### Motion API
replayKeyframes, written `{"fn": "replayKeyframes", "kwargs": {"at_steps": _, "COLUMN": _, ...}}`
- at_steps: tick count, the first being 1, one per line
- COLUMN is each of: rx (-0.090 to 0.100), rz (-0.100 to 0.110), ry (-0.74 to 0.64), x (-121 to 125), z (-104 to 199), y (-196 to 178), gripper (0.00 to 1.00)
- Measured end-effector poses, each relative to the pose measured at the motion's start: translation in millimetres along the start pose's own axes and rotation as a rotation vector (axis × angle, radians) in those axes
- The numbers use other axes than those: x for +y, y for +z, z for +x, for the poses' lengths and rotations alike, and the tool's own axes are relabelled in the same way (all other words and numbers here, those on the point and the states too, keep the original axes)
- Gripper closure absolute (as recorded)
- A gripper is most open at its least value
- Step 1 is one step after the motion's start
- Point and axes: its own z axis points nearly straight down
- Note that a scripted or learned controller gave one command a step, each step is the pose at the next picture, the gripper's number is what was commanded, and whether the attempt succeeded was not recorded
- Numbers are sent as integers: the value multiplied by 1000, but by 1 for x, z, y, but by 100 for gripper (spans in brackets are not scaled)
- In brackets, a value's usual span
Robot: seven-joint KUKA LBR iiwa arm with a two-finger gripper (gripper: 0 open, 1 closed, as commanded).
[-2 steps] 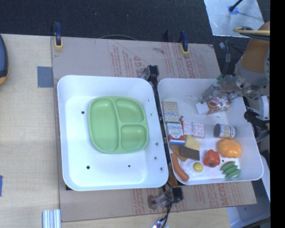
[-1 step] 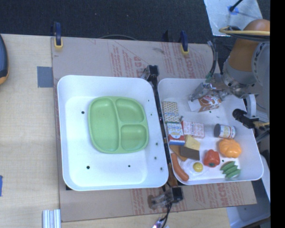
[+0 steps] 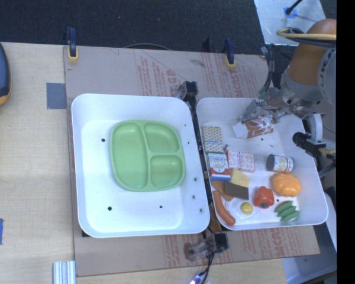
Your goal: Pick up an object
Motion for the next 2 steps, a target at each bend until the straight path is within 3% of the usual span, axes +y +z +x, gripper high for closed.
{"fn": "replayKeyframes", "kwargs": {"at_steps": 1, "rx": 11, "rz": 12, "ry": -5, "x": -19, "z": 95, "y": -84, "gripper": 100}}
{"fn": "replayKeyframes", "kwargs": {"at_steps": 2, "rx": 9, "rz": 21, "ry": 4, "x": -21, "z": 89, "y": -78, "gripper": 0}}
